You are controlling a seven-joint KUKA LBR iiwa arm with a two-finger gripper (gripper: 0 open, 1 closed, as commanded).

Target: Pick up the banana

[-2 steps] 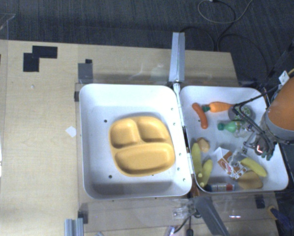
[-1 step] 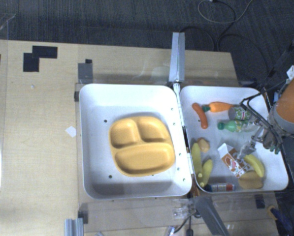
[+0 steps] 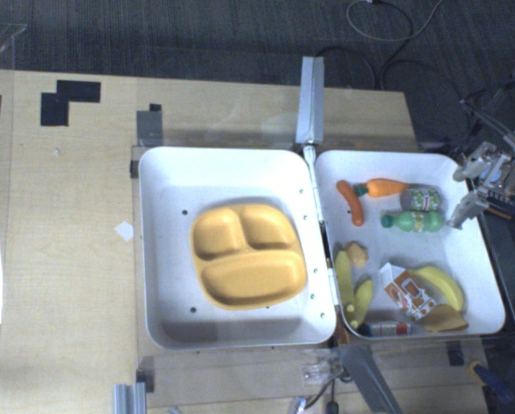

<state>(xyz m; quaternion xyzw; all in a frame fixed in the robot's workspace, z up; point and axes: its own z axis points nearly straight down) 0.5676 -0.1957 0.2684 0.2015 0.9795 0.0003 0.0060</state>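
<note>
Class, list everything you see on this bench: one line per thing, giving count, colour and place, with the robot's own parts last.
Bins: two, white, side by side.
Divided plate: one, yellow, left bin.
Banana: one, yellow, right bin, near right corner.
Carrot: one, orange, right bin, far side.
Sausage: one, red, beside carrot.
Bottle: one, green, right bin middle.
Can: one, grey-green, above bottle.
Packet: one, orange-white, beside banana.
Gripper: one, grey, over right bin's right edge.
</note>
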